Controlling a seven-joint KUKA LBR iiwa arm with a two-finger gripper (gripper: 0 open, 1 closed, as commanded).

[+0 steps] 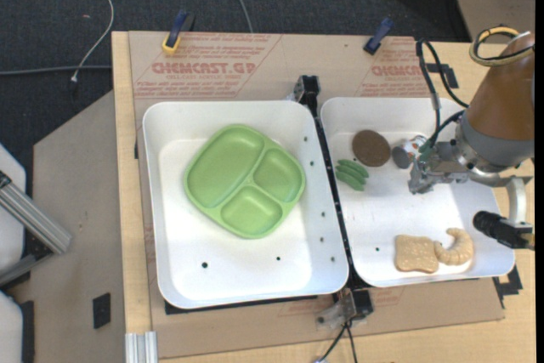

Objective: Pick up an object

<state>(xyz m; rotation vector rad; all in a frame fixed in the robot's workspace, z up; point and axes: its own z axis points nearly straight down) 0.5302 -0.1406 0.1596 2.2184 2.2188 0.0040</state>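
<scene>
Gripper: the grey two-finger gripper (419, 180) hangs low in the right white bin (374, 208); whether it is open or closed, I cannot tell.
Targets: round brown disc (371, 148) and green ridged piece (352, 173) lie just left of it; tan toast-shaped piece (416, 254) and curved tan piece (459, 249) sit lower right, touching.
Left white bin (170, 259): holds a green divided plastic plate (245, 180), likely the drop spot.
Surface: cardboard-covered bench (255, 64) with blue clamps (177, 30), on dark carpet (68, 30).

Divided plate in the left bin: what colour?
Light green divided plate, seen best in the camera view.

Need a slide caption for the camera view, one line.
Gripper low in the right bin near a brown disc; green divided plate in the left bin.
</scene>
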